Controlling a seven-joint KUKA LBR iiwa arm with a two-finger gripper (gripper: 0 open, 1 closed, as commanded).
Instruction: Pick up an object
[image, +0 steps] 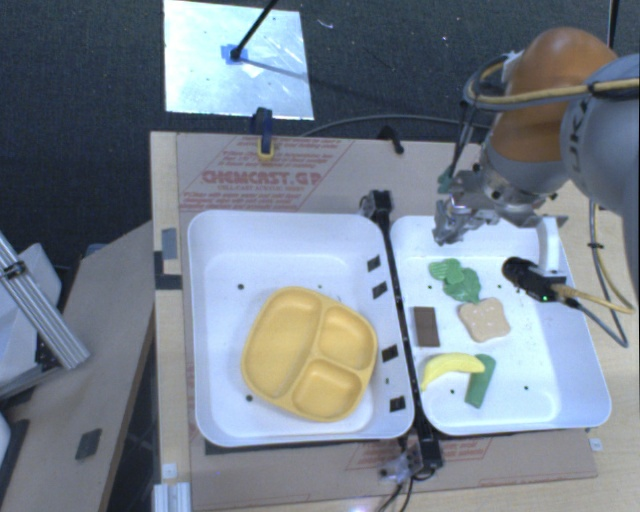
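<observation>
Claw (447, 228) hangs over the far left corner of the right bin (585, 395), above the toys; whether it is apart or together I cannot tell, and nothing shows in it. Below it lie a green leafy piece (457, 279), a toast slice (484, 320), a brown bar (426, 326), a banana (451, 368) and a green stick (479, 380) touching the banana. The left bin (215, 300) carries a yellow divided tray (309, 351).
</observation>
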